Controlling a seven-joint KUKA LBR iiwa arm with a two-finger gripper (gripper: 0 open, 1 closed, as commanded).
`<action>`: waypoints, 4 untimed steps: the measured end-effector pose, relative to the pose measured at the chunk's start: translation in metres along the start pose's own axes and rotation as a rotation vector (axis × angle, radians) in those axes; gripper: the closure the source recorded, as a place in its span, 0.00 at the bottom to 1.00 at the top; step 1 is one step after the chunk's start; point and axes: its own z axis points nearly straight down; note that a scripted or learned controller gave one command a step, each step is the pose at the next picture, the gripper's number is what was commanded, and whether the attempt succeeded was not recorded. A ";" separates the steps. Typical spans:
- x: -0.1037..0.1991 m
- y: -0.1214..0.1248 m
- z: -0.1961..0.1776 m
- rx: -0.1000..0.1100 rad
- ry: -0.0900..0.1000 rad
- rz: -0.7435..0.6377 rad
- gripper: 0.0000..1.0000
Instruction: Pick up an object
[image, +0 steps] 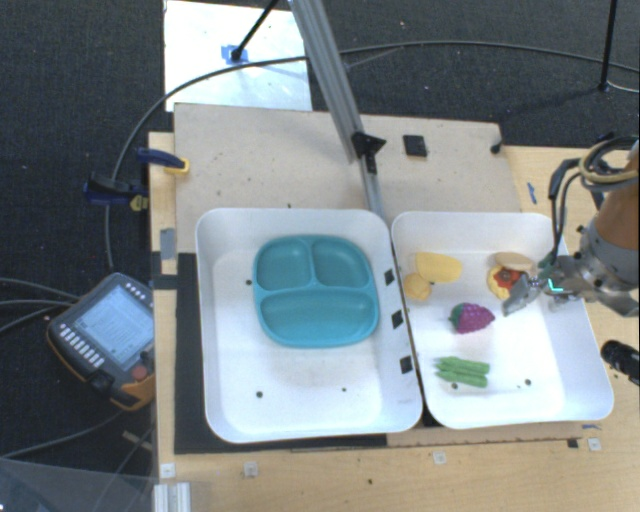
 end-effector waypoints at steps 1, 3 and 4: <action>0.000 0.001 -0.001 -0.002 -0.001 0.000 0.00; -0.001 0.012 0.105 -0.005 -0.002 0.004 0.00; 0.001 0.014 0.091 -0.013 0.000 0.002 1.00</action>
